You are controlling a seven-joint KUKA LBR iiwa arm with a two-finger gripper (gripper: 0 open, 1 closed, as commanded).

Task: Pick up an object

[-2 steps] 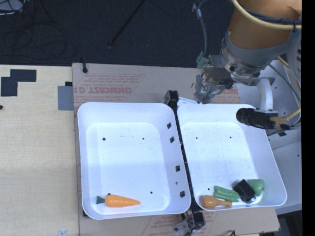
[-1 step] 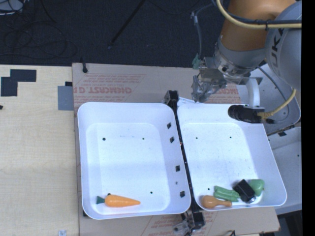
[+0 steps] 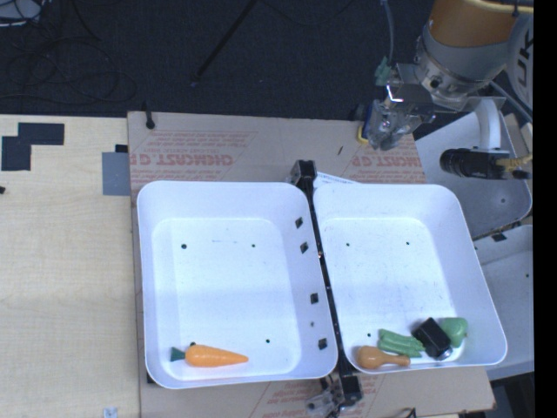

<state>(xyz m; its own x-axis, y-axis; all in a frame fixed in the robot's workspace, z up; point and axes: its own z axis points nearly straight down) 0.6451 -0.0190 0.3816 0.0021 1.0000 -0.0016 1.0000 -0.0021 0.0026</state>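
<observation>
An orange carrot (image 3: pixel 215 356) with a green top lies at the near left of the left bin (image 3: pixel 165 207). In the near right corner of the right bin (image 3: pixel 452 200) several things are clustered: a tan pear-shaped piece (image 3: pixel 381 359), a green bean pod (image 3: pixel 400 343), a black block (image 3: pixel 432 337) and a green piece (image 3: pixel 455 327). My gripper (image 3: pixel 383 134) hangs high above the bench, beyond the right bin's far edge, well away from all of them. Nothing shows between its fingers.
The two bins meet at a black clamped divider (image 3: pixel 315 268). A cardboard sheet (image 3: pixel 226 151) lies under both bins. The wooden bench (image 3: pixel 61 259) stretches to the left with dark patches on it.
</observation>
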